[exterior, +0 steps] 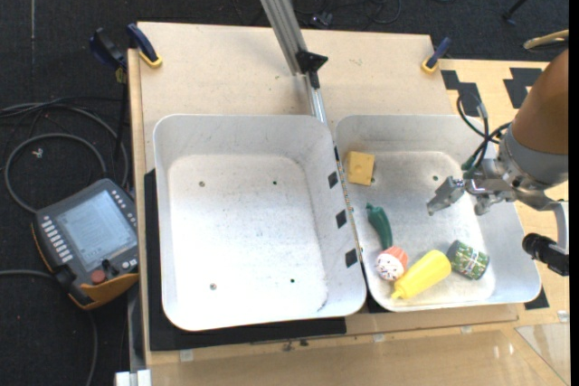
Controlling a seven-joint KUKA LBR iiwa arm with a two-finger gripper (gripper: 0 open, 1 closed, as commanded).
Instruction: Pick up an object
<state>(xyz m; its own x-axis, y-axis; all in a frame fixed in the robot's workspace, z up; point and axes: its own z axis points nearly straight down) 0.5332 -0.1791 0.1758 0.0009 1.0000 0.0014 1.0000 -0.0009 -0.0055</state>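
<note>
Claw point(445, 194): hangs over the right bin point(412, 145), fingers spread, nothing between them.
Yellow block point(360, 167): far corner of the right bin, next to the divide.
Green piece point(377, 221): toward the near side from the yellow block.
Yellow bottle point(422, 274): near edge of the right bin, between the white ball point(390, 264) and the green can point(469, 259).
Left bin point(244, 217): beside the right bin on the counter point(235, 68).

The hand point(450, 194) hangs over the right bin point(507, 285), near its middle, with nothing between its fingers. In this bin lie a yellow block point(360, 168) at the upper left, a green piece point(378, 221), a small white ball point(390, 264), a yellow bottle point(422, 274) and a green can point(468, 259). The left bin point(181, 140) stands beside it on the desk point(235, 68).
</note>
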